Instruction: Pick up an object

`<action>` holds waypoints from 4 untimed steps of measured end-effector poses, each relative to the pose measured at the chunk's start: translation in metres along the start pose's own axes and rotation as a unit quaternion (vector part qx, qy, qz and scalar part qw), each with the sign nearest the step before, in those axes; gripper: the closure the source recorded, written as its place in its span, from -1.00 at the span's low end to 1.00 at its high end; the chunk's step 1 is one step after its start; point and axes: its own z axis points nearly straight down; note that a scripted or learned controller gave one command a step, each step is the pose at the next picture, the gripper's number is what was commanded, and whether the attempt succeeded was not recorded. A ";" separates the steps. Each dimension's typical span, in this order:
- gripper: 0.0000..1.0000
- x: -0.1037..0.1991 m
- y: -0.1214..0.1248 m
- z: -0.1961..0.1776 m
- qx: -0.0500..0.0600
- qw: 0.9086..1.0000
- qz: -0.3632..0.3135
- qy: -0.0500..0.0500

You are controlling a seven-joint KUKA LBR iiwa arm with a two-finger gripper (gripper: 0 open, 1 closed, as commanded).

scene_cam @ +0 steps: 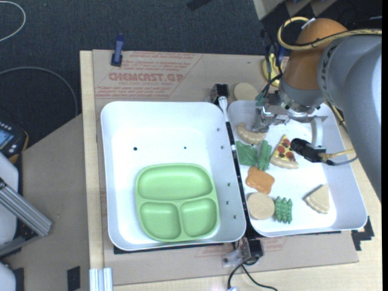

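Beige curved piece (pixel 248 134) sat at the far left corner of the right bin (pixel 353 214), tucked just beside the wall shared with the left bin (pixel 110 162). The gripper (pixel 262 120) was down right over it, at its upper edge, though whether it touched was not clear. Spread or pressed together? That could not be told from this angle. Just in front of the beige piece lay a green leafy piece (pixel 255 154), and beside that a pizza slice (pixel 284 153). Nearer the camera were an orange piece (pixel 259 179), a round tan cookie (pixel 261 206), a green ridged piece (pixel 283 209) and a tan wedge (pixel 319 199). In the left bin a green divided plate (pixel 176 200) lay flat toward the near side.
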 end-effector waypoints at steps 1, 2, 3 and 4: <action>1.00 -0.007 -0.114 0.015 0.002 1.000 0.004 0.000; 1.00 -0.006 -0.108 0.003 -0.005 1.000 0.003 -0.002; 1.00 0.087 -0.086 -0.092 -0.010 1.000 -0.004 0.000; 1.00 0.066 -0.099 -0.132 -0.007 1.000 0.002 -0.002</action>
